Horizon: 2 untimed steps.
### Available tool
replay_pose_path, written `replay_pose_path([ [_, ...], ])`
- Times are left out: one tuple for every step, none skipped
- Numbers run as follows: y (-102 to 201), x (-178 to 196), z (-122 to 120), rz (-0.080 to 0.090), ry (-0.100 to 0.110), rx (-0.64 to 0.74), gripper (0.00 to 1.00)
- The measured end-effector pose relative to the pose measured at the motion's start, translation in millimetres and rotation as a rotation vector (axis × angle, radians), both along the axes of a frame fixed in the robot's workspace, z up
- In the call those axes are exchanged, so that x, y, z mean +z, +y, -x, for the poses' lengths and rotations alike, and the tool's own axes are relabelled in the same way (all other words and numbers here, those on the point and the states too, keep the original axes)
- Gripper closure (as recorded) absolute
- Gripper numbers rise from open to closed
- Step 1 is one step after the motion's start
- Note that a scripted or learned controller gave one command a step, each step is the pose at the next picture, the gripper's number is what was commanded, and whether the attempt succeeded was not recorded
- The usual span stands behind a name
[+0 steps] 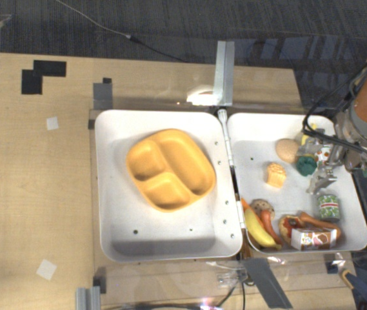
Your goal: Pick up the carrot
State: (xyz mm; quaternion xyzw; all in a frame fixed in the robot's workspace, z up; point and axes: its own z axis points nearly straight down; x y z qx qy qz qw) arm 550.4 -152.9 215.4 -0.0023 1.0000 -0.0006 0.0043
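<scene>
Carrot (268, 219) lies in right bin (254, 134), near front wall, touching banana (258, 227). Judged light, rigid, smooth; best grip across mid-length. Hand (322, 179) above bin's right side, apart from carrot; finger state: cannot tell.

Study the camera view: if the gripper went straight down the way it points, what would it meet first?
Probably the green can, just below the gripper in the right bin, not the carrot; depth is unclear.

Yellow divided plate (170, 168) in left bin (112, 237); pincer (322, 181) over right bin (254, 134), carrot (317, 221) at near edge.
</scene>
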Motion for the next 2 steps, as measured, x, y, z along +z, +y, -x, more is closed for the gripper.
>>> replay_pose_path([
  [19.5, -124.2, -42.7, 0.001, -0.013, -0.085, 0.0],
  [72.5, -125.9, -50.1, -0.004, -0.007, -0.122, 0.0],
])
